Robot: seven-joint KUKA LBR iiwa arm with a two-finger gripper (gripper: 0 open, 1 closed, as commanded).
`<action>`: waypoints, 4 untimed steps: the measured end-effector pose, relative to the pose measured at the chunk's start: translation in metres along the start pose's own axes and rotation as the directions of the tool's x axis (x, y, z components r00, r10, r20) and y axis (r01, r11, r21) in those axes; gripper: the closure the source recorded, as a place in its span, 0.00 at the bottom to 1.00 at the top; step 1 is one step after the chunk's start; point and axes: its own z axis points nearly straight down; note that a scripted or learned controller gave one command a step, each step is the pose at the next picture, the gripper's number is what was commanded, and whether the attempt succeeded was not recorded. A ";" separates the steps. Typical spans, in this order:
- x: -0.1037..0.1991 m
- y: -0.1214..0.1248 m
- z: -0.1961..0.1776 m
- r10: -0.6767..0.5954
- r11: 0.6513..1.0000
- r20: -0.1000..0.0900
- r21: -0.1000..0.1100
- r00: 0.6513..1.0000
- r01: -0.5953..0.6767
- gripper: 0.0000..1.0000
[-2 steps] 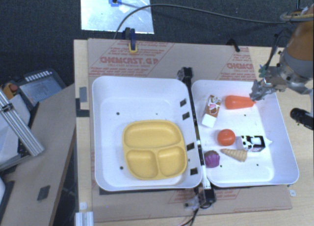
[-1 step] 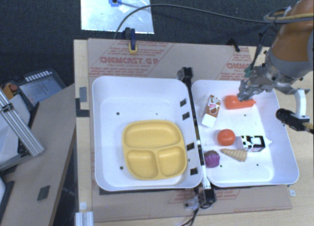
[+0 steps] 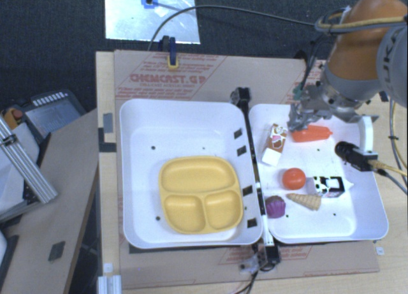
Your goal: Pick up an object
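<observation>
Reaching end effector beside carrot

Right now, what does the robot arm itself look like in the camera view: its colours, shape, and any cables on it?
The rounded KUKA arm has a large orange band over a grey wrist section with dark lettering at its edge. Yellow and black cables loop across its top. Below hangs a dark grey metal two-finger gripper.

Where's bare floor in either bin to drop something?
Left bin: open white strip along the back, above the yellow tray, and down its left side. Right bin: bare patch at the front, below the cone. Crowded: the right bin's middle, with carrot, tomato, carton, cow and gripper.
</observation>
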 end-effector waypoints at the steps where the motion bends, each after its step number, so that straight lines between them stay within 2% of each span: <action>1: 0.054 -0.001 0.015 0.003 1.000 0.001 0.001 1.000 -0.003 1.00; 2: 0.103 -0.004 0.009 0.002 1.000 0.001 0.000 1.000 -0.002 1.00; 3: 0.152 -0.007 0.025 0.002 1.000 0.001 0.002 1.000 -0.002 1.00; 4: 0.150 -0.006 0.025 0.006 1.000 0.001 0.002 1.000 -0.006 0.00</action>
